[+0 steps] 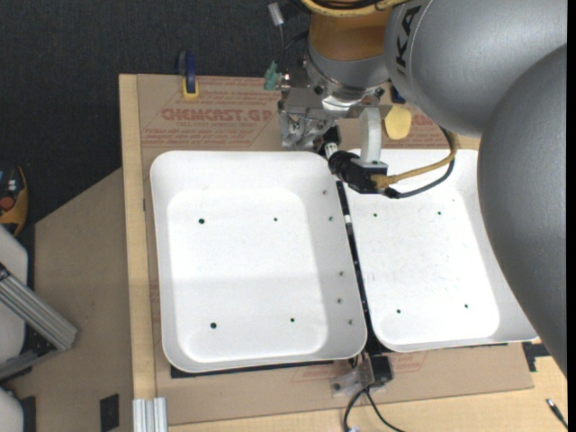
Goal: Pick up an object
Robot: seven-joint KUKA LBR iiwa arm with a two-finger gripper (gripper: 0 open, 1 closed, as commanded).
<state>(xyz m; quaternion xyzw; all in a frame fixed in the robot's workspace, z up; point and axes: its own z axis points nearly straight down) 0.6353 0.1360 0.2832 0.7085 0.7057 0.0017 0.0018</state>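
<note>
Progress looks slight: we make out no object in the pincer (301, 131), which hangs at the one o'clock corner of the left bin (162, 241), and we cannot tell whether it is wide or narrow. A pale yellow thing (397, 121) sits at the twelve o'clock edge of the right bin (432, 268), beside the arm. We judge the grasp and lift are not yet done.

One fixed camera looks down at a slant on the left bin (243, 259), near enough that it and the right bin (423, 277) beside it span the frame; the arm (504, 88) looms right of it.
</note>
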